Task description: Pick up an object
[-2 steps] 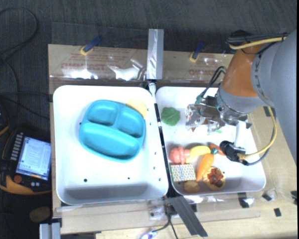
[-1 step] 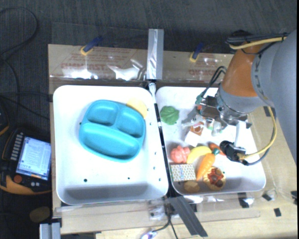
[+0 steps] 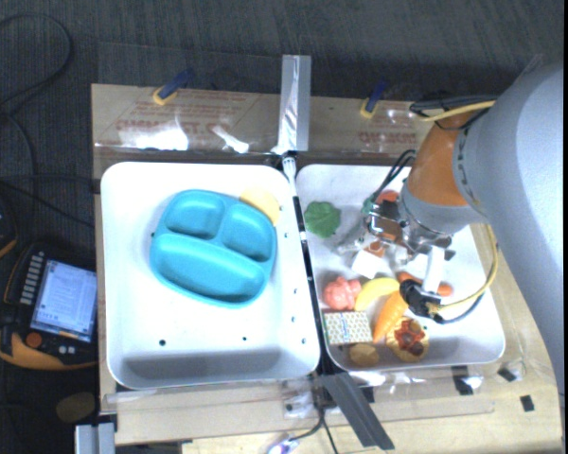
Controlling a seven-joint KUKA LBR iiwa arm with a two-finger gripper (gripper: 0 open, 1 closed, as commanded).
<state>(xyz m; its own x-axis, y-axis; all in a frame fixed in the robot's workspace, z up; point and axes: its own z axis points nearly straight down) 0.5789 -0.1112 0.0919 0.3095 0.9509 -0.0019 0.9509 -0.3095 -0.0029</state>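
1. Looking into your right bin [image 3: 473, 334], you see the tool [image 3: 398, 244] low among the toys; whether it is apart or together, you cannot tell.
2. You find a banana [image 3: 374, 294], pink toy [image 3: 340, 292] and green toy [image 3: 322, 218] just beside it.
3. Your left bin [image 3: 123, 282] holds a blue tray [image 3: 213, 246].

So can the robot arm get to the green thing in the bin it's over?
Probably yes. The green thing lies alone near the right bin's far left corner, nothing on top, and the gripper is just beside it.
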